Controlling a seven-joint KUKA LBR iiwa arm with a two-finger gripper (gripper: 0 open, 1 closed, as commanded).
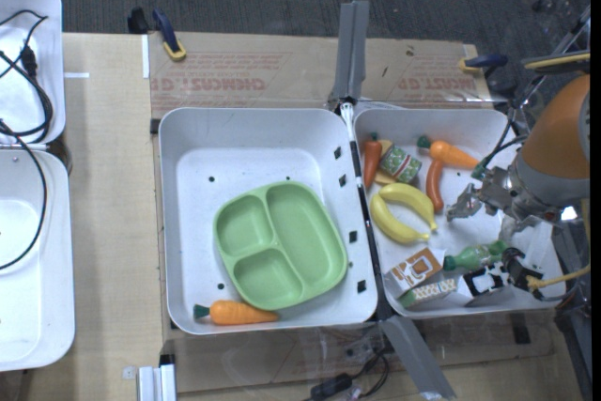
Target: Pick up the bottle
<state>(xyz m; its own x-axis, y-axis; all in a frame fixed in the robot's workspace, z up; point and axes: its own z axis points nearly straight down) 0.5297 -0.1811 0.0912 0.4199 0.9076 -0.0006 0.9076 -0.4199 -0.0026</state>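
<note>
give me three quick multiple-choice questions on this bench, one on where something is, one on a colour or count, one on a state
1. Where does the green plastic bottle lie?
A. in the left white bin
B. in the right white bin, near its front right
C. on the bare bench

2. How many compartments does the light green divided plate have?
A. two
B. three
C. five

3. How does the bottle stand?
A. lying on its side
B. upright on its base
C. lifted above the bin

Answers:
1. B, it rests on the right bin's floor beside the brown and white carton, below the arm's wrist.
2. B, one long section and two smaller ones show.
3. A, its length runs flat along the bin floor, and nothing grips it.
</note>
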